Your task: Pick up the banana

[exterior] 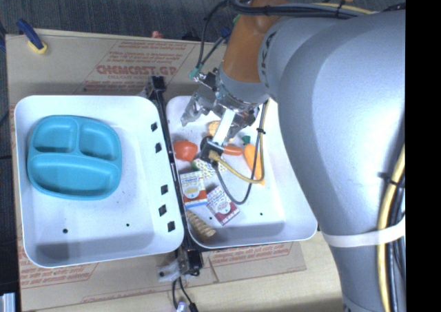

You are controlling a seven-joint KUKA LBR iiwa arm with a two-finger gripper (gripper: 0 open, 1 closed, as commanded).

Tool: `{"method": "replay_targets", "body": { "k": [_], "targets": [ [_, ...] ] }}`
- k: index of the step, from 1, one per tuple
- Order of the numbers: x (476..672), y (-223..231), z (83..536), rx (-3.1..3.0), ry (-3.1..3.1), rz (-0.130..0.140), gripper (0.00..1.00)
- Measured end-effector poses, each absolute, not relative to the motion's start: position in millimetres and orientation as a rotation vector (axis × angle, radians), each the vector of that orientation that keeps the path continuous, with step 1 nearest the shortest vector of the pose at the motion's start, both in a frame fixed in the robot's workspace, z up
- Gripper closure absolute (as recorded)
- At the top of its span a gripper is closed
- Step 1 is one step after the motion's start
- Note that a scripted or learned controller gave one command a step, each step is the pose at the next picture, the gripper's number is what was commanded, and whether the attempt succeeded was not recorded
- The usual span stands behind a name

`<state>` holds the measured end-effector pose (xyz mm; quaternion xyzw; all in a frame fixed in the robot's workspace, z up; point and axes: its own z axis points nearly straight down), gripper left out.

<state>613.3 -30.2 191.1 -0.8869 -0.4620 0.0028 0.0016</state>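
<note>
My gripper (207,125) hangs low over the back half of the right bin (293,224), at the end of the grey arm with its orange band (242,45). Right beneath it a small yellow patch (215,127) peeks out; it may be the banana, and most of it is hidden by the gripper body. The view does not reveal whether anything is held.
An orange-red round item (184,150) and an orange carrot-like piece (251,155) lie beside the gripper. Small printed packets (193,184) and a brown item (200,224) lie toward the bin's front. The left bin (27,107) holds a blue divided tray (72,156). A dark cable (234,186) loops over the right bin.
</note>
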Motion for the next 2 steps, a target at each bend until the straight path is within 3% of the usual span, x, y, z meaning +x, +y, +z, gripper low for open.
{"method": "replay_targets", "body": {
  "k": [1, 2],
  "targets": [
    [591.9, -25, 191, -2.82, -1.376, 0.009, 0.0],
    [563.8, -99, 224, -2.865, -1.285, 0.006, 0.0]
  ]
}}
